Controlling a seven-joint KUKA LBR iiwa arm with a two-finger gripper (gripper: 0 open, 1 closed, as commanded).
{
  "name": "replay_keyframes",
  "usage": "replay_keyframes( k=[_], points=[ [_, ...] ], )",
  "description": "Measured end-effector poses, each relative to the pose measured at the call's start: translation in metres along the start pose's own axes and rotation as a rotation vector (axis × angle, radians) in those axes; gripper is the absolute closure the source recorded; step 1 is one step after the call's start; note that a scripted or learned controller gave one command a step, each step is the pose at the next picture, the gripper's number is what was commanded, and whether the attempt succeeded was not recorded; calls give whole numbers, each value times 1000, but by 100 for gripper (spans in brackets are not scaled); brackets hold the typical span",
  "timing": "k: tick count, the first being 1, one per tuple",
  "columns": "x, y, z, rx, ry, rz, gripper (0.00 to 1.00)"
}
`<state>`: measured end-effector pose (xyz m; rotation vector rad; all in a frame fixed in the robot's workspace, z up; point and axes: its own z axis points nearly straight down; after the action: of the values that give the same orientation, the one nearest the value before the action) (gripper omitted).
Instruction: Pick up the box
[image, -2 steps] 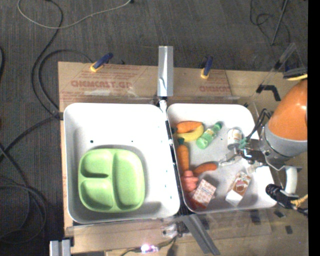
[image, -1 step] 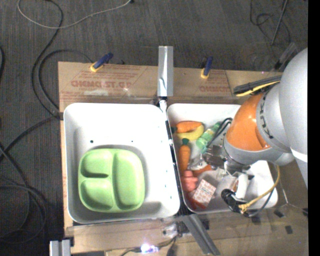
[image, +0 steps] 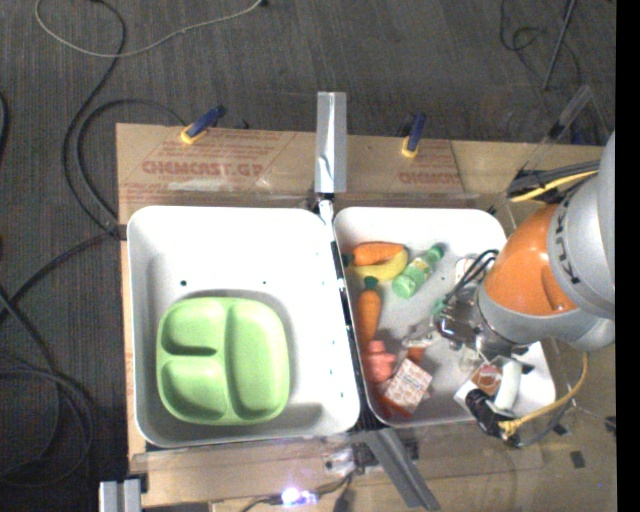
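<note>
The box (image: 406, 386) is seen lying at the right bin's (image: 470, 218) front edge, tilted on a diagonal, beside the carrot (image: 369, 310) — just left of and below the gripper (image: 452, 322) — whose grip state cannot be told

Arm (image: 560, 270) covers the right bin's (image: 420, 218) right side; bin wall and floor under the orange band are hidden. Arm itself is cut off by the frame's right edge. Gripper (image: 455, 325) sits under the wrist, just right of the box (image: 405, 385): finger state unreadable, lost in cables and shadow. Box: print too small to read, its lower-left corner merges with a pink item (image: 377, 360) whose shape I can't make out. Small white-and-red thing (image: 490, 380) right of the box is partly covered by the arm, identity unclear. Green bottle (image: 415, 272), up from the box: label blurred. Bench lettering (image: 205, 170) partly legible only.
</note>
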<state>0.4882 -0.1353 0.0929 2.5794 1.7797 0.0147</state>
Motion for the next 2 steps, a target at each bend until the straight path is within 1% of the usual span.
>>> replay_keyframes(
  k=[1, 2],
  points=[
    [73, 75, -9, 15, -8, 71, 0],
    [0, 53, 3, 1, -4, 111, 0]
  ],
)
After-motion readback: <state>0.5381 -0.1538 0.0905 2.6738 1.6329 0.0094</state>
